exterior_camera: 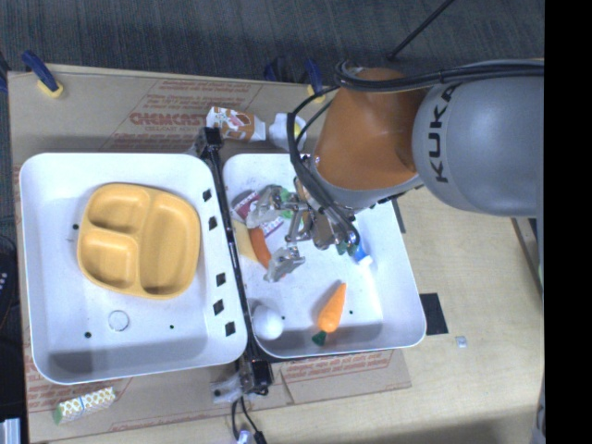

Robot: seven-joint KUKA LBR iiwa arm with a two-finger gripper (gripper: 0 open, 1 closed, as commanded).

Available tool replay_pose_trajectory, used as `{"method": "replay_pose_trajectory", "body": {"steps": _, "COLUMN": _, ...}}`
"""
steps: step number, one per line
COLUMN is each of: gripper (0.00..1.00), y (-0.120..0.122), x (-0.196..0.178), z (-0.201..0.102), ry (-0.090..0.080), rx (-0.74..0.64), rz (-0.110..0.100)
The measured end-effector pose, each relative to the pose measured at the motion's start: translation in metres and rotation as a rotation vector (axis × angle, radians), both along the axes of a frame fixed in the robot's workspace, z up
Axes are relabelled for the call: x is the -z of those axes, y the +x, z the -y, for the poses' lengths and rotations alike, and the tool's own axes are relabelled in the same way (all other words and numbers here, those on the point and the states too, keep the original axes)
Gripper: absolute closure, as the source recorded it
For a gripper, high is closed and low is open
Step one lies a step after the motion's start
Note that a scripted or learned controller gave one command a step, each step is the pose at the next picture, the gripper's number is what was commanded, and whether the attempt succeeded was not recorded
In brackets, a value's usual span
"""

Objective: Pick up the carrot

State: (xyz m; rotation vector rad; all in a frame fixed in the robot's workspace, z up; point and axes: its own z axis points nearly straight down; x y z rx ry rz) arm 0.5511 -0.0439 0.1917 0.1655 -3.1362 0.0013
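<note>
Carrot (332, 307) is lying in the right bin (407, 294), lower centre of the frame, green stub end pointing down; judge it light, stiff and smooth, and grip it across its thick middle. You are seeing the hand (289, 248) hanging above and to the left of it, fingers parted, holding nothing. White egg (268, 322) is sitting nearby on slick plastic.

In the right bin (393, 326), bare floor lies left of the carrot (332, 307), up to the white ball (268, 322); the near wall crowds its green tip, and a blue-capped tube (359, 252) sits just beyond its far end
</note>
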Motion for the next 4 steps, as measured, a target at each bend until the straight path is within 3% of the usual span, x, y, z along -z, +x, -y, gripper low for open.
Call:
{"method": "replay_pose_trajectory", "body": {"steps": 1, "gripper": 0.0, "y": -0.039, "x": 0.087, "z": 0.068, "ry": 0.001, "rx": -0.058, "rz": -0.002}}
{"method": "replay_pose_trajectory", "body": {"steps": 2, "gripper": 1.0, "y": -0.038, "x": 0.076, "z": 0.068, "ry": 0.001, "rx": -0.059, "rz": -0.001}}
{"method": "replay_pose_trajectory", "body": {"steps": 3, "gripper": 0.0, "y": -0.038, "x": 0.076, "z": 0.068, "ry": 0.001, "rx": -0.059, "rz": -0.001}}
{"method": "replay_pose_trajectory", "body": {"steps": 4, "gripper": 1.0, "y": -0.037, "x": 0.066, "z": 0.068, "ry": 0.0, "rx": -0.059, "rz": -0.001}}
